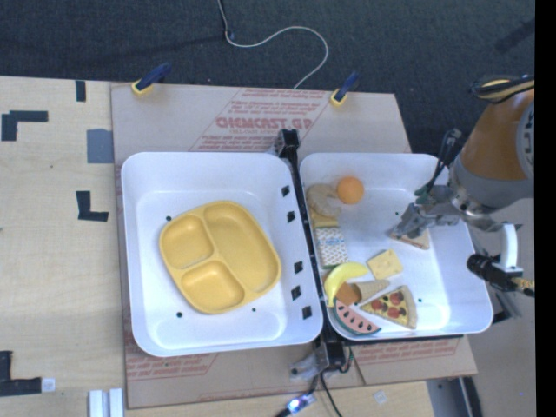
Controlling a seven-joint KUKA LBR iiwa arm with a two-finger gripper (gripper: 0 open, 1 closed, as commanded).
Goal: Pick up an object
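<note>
— What is carried by the left bin (139, 233)?

— A yellow divided tray (217, 254) is seen near its middle, lying flat.

— And the right bin (465, 315)?

— An orange ball (350, 189) and a tan bread piece (324, 201) are found near its far left corner. A patterned cracker (332, 250) is set along the left edge. A cheese wedge (385, 263), a banana (343, 276), a pizza slice (391, 305) and a watermelon slice (354, 320) are clustered toward the near edge.

— Where is the gripper (413, 228)?

— It is lowered toward the right edge, over a tan wedge (419, 241). How far it is spread, and whether anything is gripped, cannot be told.
</note>
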